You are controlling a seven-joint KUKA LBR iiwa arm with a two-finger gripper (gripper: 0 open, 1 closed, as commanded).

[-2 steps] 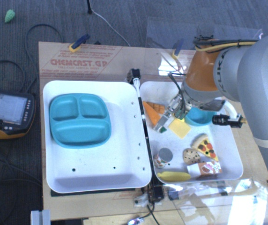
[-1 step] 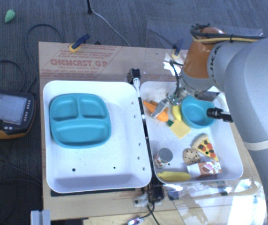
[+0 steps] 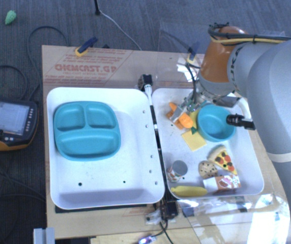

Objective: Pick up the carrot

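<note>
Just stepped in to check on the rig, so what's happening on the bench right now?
The arm has reached into the right bin, with its gripper down at the carrot, beside the blue bowl. Whether it has a grasp cannot be seen. Toy pizza, a banana and a can lie nearer the front. The left bin holds a blue divided plate.

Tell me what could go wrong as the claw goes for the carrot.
The carrot lies crowded between the blue bowl and the yellow cheese slice, so the claw might nudge the bowl or catch the cheese instead. The carrot also lies near the bin's dividing wall, so a push could wedge it there.
</note>
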